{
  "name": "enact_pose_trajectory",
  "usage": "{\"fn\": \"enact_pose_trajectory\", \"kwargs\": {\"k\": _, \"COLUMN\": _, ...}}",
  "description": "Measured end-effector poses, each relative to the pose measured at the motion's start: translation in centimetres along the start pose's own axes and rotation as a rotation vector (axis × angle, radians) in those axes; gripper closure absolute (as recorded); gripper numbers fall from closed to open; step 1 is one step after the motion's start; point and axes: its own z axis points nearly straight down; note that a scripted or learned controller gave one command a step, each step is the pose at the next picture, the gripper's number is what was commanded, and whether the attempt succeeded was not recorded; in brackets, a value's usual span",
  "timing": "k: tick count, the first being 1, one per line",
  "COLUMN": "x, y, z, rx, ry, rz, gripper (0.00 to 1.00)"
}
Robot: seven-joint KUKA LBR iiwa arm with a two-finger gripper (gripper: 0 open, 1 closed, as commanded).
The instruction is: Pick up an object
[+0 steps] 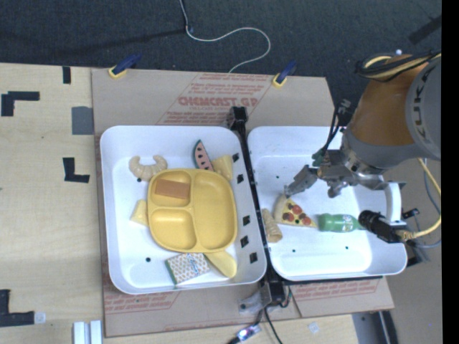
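Since the pizza slice (295, 214) lies flat just below my claw (315, 181), which hangs open and holds nothing, I judge it a light, stiff, slippery toy best pinched across its narrow edges, with the green bottle (337, 223) beside it.

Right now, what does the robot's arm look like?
The arm is thick and round, grey with a wide orange band. Yellowish and black cables loop beside it. At its end sits a grey metal gripper with thin fingers, plus a small black part near a white bracket.
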Motion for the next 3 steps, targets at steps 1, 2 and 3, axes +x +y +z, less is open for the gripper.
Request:
{"fn": "enact_pose_trajectory", "kwargs": {"k": 1, "x": 0.0, "y": 0.3, "z": -0.7, "rx": -0.013, "ry": -0.001, "rz": -0.003, "gripper": 0.00}}
{"fn": "enact_pose_trajectory", "kwargs": {"k": 2, "x": -0.2, "y": 0.3, "z": 3.7, "rx": -0.009, "ry": -0.002, "rz": -0.002, "gripper": 0.00}}
{"fn": "enact_pose_trajectory", "kwargs": {"k": 3, "x": -1.0, "y": 0.3, "z": 9.7, "rx": -0.008, "ry": -0.002, "rz": -0.002, "gripper": 0.00}}
